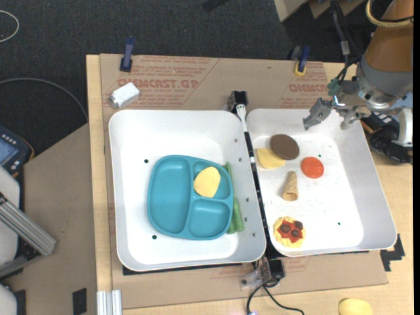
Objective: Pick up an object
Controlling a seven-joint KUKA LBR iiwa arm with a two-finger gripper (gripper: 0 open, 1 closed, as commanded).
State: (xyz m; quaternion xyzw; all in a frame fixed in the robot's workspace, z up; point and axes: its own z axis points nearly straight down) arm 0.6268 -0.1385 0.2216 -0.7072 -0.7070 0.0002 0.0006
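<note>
My gripper [331, 118] hangs over the far edge of the right bin [357, 195], its two fingers spread apart with nothing between them. Below it in that bin lie a brown round cookie [285, 146], a pale yellow piece [267, 158] touching the cookie's left side, a red-orange disc [312, 168], a tan cone [290, 186] and a small pizza [289, 231] near the front edge. The left bin [131, 149] holds a teal divided plate [189, 197] with a yellow lemon-like piece [207, 182] in its upper right compartment. A green strip [235, 212] lies along the plate's right side.
The bins sit on a cardboard sheet [197, 77] held by blue clamps [128, 54] at the back. A small white block [124, 95] rests on the cardboard at the far left. A yellow object [354, 306] lies off the bench at the front right.
</note>
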